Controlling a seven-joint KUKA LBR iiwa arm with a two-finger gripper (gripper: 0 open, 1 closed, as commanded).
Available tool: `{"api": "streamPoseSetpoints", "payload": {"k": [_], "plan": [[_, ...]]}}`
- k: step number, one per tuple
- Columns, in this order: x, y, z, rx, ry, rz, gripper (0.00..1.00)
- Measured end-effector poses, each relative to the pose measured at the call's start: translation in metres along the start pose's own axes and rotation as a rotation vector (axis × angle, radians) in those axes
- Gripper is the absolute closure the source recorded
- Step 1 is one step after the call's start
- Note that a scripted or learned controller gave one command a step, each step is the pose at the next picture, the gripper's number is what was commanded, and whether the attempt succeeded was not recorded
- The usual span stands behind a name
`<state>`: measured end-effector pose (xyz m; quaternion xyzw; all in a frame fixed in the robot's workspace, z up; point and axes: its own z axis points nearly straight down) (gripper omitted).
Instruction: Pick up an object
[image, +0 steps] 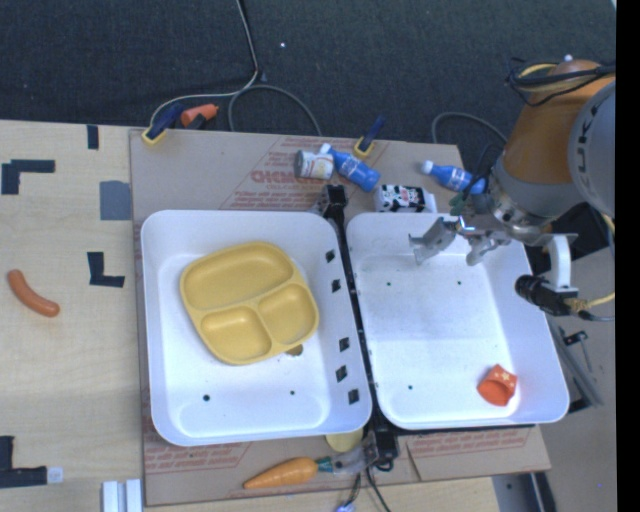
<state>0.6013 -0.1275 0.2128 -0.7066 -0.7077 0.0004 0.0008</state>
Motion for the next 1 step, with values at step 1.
{"api": "streamPoseSetpoints", "payload": {"k": [1], "plan": [[-0.0486, -0.0524, 0.0418, 0.006, -0.002, 0.007, 0.0]]}}
